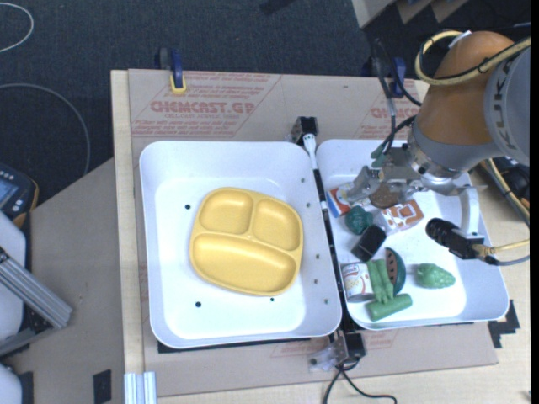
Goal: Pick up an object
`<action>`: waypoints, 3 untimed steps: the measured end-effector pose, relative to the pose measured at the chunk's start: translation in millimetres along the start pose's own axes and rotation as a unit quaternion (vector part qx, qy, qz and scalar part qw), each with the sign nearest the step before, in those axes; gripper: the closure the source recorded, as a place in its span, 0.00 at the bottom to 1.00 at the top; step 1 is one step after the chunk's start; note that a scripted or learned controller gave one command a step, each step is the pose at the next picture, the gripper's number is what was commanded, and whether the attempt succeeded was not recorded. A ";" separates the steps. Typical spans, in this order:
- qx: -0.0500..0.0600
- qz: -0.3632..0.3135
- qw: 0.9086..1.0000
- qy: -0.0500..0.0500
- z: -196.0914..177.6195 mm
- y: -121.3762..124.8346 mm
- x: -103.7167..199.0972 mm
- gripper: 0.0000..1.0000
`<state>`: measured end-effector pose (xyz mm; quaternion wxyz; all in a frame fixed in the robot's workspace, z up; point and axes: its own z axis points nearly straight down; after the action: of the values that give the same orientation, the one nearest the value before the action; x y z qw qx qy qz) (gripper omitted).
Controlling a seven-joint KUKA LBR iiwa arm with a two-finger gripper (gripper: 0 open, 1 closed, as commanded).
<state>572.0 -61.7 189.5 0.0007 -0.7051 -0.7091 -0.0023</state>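
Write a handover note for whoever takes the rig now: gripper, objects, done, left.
Gripper: low over the back of the right white bin, above the clutter; nothing visibly between its fingers.
Right bin: small dark teal object, black block, small can, green vegetable-shaped toys, green bumpy toy, orange-and-white packet.
Left white bin: yellow divided plate.
Done: no pick yet.
Left: grasp and lift one object.
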 end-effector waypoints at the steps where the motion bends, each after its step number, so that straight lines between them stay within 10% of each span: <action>1: 0.001 0.003 1.000 -0.002 -6.1 0.4 -4.0 1.00; 2: -0.003 0.000 1.000 -0.001 -86.2 -19.3 40.2 1.00; 3: 0.004 -0.001 1.000 0.000 -75.1 -61.7 114.0 1.00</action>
<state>509.4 51.6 265.0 0.0032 -0.7042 -0.7100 0.0008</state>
